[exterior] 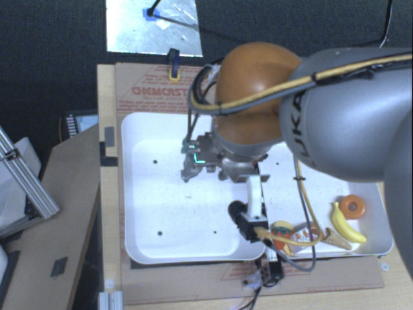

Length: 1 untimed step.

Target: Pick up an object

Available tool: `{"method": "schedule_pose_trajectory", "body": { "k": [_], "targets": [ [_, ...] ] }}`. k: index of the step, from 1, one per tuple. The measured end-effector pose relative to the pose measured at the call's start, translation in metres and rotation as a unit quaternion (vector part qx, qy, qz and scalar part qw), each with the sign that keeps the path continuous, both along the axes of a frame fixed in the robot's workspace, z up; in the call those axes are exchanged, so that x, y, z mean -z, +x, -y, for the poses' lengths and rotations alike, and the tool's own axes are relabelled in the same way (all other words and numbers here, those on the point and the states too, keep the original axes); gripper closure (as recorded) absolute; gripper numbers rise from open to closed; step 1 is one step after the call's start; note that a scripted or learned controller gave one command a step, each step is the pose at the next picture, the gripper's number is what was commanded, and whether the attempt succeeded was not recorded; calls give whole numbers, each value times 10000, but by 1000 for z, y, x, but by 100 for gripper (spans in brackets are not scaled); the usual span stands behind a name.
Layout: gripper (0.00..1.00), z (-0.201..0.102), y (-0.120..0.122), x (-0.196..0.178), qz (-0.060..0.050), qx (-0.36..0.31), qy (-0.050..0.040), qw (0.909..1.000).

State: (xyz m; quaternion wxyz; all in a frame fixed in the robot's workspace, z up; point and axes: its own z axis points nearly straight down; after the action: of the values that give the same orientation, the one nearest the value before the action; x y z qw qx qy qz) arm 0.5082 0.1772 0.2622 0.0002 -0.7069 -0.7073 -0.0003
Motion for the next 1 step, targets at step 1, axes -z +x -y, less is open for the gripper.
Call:
{"method": "schedule_pose_trajectory", "body": {
  "k": [1],
  "targets": [
    [0, 29, 71, 24, 20, 16, -8, 10000]
  ]
}}
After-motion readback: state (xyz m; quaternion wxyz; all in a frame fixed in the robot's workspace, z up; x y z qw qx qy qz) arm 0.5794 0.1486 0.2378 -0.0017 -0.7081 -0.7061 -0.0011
